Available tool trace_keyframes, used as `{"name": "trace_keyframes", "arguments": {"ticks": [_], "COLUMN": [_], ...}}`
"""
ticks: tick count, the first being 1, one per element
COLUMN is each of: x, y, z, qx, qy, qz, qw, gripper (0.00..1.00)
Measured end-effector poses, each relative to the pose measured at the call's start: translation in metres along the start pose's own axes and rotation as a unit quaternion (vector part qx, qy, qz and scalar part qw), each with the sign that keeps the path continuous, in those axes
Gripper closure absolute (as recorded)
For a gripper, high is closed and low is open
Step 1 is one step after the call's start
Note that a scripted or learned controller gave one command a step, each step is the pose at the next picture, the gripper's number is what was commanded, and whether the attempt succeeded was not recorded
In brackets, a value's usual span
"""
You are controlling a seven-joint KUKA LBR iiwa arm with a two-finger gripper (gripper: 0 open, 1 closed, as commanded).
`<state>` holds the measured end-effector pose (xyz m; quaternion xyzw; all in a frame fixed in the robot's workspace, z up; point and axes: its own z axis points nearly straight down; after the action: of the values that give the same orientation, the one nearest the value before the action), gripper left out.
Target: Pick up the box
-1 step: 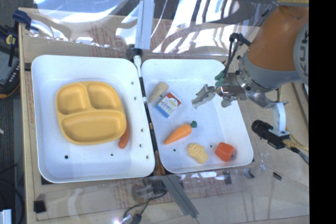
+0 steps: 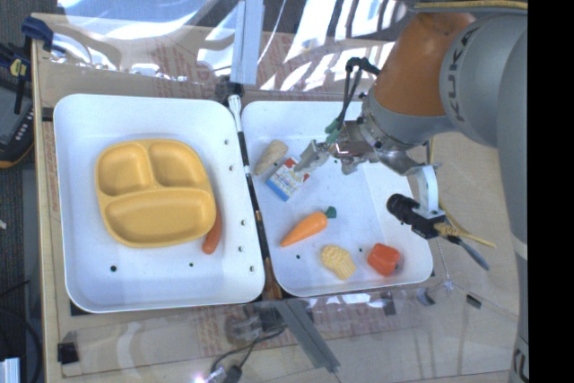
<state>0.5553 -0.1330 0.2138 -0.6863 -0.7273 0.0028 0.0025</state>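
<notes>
The box (image 2: 285, 178), a small blue, white and red carton, lies flat in the left part of the right bin (image 2: 395, 278), close to the divider. My gripper (image 2: 320, 153) hangs just to the box's upper right, its tip close to the box's right end. From this angle I cannot make out whether it touches the box. The box rests on the bin floor and is not lifted.
A beige oblong item (image 2: 270, 156) lies right beside the box's upper left. A carrot (image 2: 307, 227), a yellow corn piece (image 2: 338, 261) and a red item (image 2: 384, 258) sit nearer the front. The left bin (image 2: 72, 274) holds a yellow divided plate (image 2: 157, 191) and a red sausage-like piece (image 2: 212, 235).
</notes>
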Motion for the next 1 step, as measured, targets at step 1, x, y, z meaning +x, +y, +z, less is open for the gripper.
{"name": "trace_keyframes", "arguments": {"ticks": [1], "x": [0.0251], "y": [0.0347], "z": [0.1049], "qx": [-0.001], "qy": [-0.001], "qz": [0.006], "qw": [1.0000], "gripper": [0.00]}}
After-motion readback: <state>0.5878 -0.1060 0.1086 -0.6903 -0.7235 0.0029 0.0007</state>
